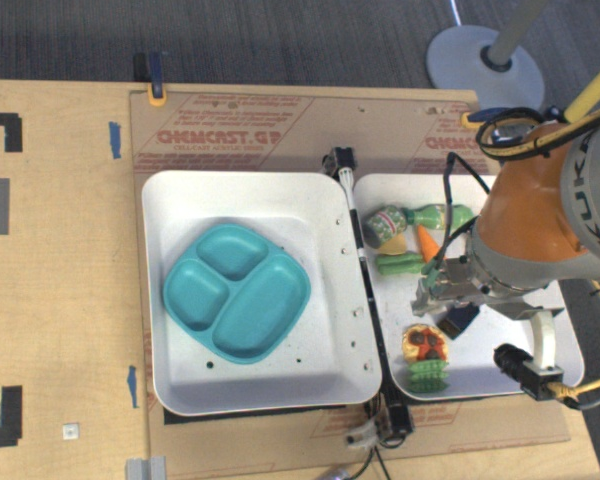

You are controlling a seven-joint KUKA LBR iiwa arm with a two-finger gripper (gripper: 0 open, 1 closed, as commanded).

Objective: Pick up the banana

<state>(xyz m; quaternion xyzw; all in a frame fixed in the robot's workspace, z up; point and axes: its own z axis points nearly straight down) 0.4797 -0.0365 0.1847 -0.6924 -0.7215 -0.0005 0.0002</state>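
My gripper (pixel 443 301) hangs low over the middle of the right bin (pixel 570 353), on the grey arm with the orange band that reaches in from the right. Just left of and behind it lie a green bottle (pixel 405 220), an orange carrot (pixel 427 241) and a green stick-shaped piece (pixel 398 263). In front of it sits a red and yellow toy (pixel 424 343) with a green ridged piece (pixel 427 373) beside it. The arm hides the bin's back right part.
The left bin (pixel 180 203) holds a teal divided plate (pixel 238 291). A black clamp (pixel 338 160) sits on the wall between the two bins. Cardboard and a wooden bench surround the bins.
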